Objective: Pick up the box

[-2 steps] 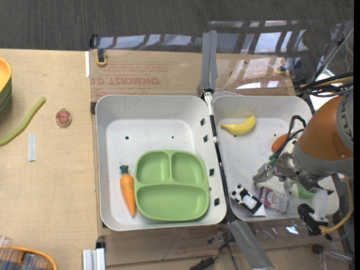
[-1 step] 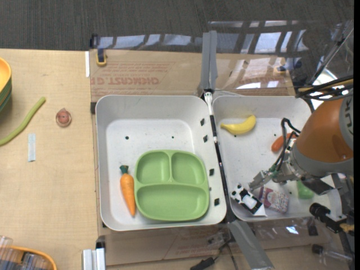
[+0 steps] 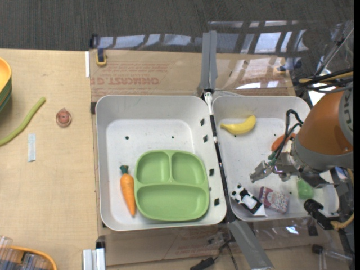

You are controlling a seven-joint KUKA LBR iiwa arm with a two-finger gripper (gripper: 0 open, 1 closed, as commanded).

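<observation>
Box (image 3: 274, 199), the small pink-and-white carton, lay flat on the floor of the right bin (image 3: 247, 151), just below my gripper (image 3: 260, 172) and slightly toward the arm's side of it. From my screen I could see the gripper low over that bin, its grey metal fingers pointing left and downward, with the orange band of the arm (image 3: 329, 125) rising behind it on the right. I could not tell how far the fingers were parted; they read as one blurred grey shape. Nothing showed between them, and the box lay apart from the tips, untouched as far as I could judge.

Directly beneath the fingers, close to the bin's near wall, sat a small black-and-white toy (image 3: 246, 200), touching or nearly touching the box's left edge. Behind the gripper, under the wrist, a green object (image 3: 305, 189) was partly hidden by the arm, and an orange one (image 3: 278, 143) peeked out above the wrist. Well beyond the gripper, toward the far wall, a banana (image 3: 239, 124) lay on its side.

Across the divider, far to the gripper's left, the left bin (image 3: 112, 151) held a green divided plate (image 3: 171, 185) with a carrot (image 3: 128, 191) lying just beside its left rim.
</observation>
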